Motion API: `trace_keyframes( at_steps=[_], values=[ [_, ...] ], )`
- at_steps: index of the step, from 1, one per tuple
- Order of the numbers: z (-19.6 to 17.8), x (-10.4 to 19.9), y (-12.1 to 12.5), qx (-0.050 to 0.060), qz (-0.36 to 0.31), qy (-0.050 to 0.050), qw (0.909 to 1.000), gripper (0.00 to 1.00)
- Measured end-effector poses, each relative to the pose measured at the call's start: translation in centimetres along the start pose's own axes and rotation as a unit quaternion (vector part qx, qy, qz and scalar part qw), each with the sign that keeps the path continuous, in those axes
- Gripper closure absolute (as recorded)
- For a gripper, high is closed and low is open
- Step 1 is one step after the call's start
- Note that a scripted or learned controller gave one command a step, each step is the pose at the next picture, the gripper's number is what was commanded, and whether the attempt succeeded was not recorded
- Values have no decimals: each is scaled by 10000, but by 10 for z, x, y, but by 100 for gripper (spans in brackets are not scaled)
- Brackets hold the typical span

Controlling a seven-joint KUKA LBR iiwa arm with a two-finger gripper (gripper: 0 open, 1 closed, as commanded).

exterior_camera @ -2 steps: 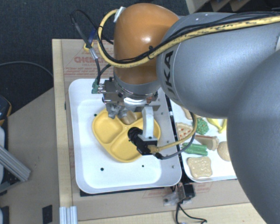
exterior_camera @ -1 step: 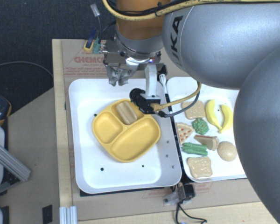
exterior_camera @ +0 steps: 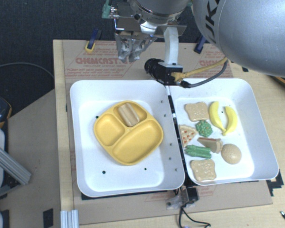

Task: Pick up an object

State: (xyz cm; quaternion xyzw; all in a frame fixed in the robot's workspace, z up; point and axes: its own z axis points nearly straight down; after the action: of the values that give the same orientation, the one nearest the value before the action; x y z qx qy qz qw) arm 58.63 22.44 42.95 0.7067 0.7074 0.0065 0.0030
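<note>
Cannot tell whether open or clenched at the gripper (exterior_camera: 131,56), hovering over cardboard (exterior_camera: 92,61) just behind the left bin (exterior_camera: 78,132), well apart from the brown piece (exterior_camera: 128,114) in the yellow tray (exterior_camera: 133,148) and the toy foods (exterior_camera: 217,116) in the right bin (exterior_camera: 256,127).

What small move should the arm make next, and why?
Probably carry the gripper toward the right bin before descending. It hangs above the cardboard beyond both bins, over no object, while the loose food, including the bananas and toast, lies in that bin.
</note>
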Motion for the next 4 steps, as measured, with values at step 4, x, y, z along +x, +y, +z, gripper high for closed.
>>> trace_keyframes(
  at_steps=[4],
  values=[
    [-91,0,-83,-25,-1,18,10000,100]
  ],
)
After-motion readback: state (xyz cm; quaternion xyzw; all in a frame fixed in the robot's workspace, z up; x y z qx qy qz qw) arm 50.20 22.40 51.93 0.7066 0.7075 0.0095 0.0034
